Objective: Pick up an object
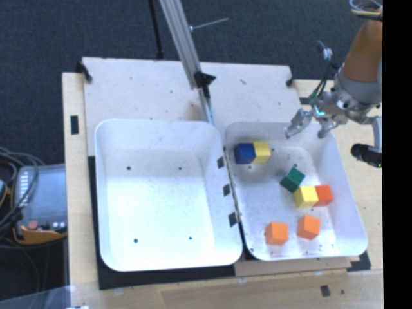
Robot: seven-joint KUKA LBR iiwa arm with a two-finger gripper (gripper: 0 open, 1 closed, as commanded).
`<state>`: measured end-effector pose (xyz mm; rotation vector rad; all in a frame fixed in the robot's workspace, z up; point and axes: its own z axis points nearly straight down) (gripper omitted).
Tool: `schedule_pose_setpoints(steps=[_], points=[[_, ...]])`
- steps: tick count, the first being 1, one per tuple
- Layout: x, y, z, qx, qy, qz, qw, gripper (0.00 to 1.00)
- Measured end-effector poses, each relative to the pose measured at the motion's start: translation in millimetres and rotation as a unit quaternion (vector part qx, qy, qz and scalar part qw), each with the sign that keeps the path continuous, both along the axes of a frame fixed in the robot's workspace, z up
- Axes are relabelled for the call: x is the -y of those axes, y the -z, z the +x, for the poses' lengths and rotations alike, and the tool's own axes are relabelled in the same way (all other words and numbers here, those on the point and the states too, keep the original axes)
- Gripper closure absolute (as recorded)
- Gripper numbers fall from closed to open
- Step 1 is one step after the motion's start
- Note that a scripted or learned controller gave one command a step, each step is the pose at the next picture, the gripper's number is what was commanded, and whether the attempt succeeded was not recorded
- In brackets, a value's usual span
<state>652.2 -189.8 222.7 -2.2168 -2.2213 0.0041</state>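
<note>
1. Here, the pincer [311, 126] hangs over the far rim of the right bin [351, 201], its two fingers [297, 125] spread apart with nothing between them.
2. Nearest to the pincer, to its left and a little nearer the camera, a blue block [244, 153] and a yellow block [261, 150] sit touching side by side.
3. Below the pincer lies a green block [293, 178], tilted; just beyond it another yellow block [306, 196] touches a red-orange block [323, 194].
4. Farthest from the pincer, near the bin's front wall, two orange blocks [277, 233] [308, 226] stand slightly apart.
5. Well to the pincer's left sits the left bin [103, 172]; both bins rest on the surface [129, 82].
</note>
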Motion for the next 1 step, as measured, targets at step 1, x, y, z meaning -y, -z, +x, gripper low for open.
schedule_pose_setpoints(steps=[1], points=[[0.4, -3.5, 0.9, 0.002, -0.002, -0.0015, 1.0, 0.0]])
